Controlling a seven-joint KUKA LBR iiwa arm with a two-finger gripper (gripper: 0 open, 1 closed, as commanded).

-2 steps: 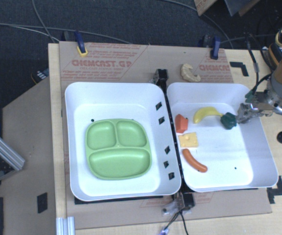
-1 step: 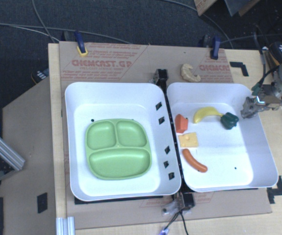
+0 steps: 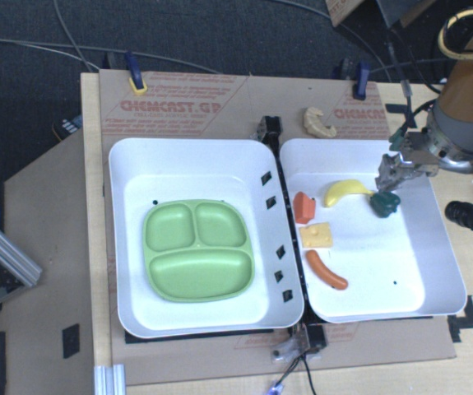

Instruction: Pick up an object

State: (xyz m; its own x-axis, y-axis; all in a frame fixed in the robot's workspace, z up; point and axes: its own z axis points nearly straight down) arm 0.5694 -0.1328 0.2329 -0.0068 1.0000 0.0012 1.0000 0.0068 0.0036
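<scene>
Gripper, finger state unclear, hangs just above broccoli; we should centre on it before descending.

Pretty even overhead light here, bright enough that both white bins nearly blow out and lose surface detail. Shadows are soft and short, tucked close under the green tray. Whole frame's a bit soft and grainy, and the dark floor around the worktop goes murky.
</scene>
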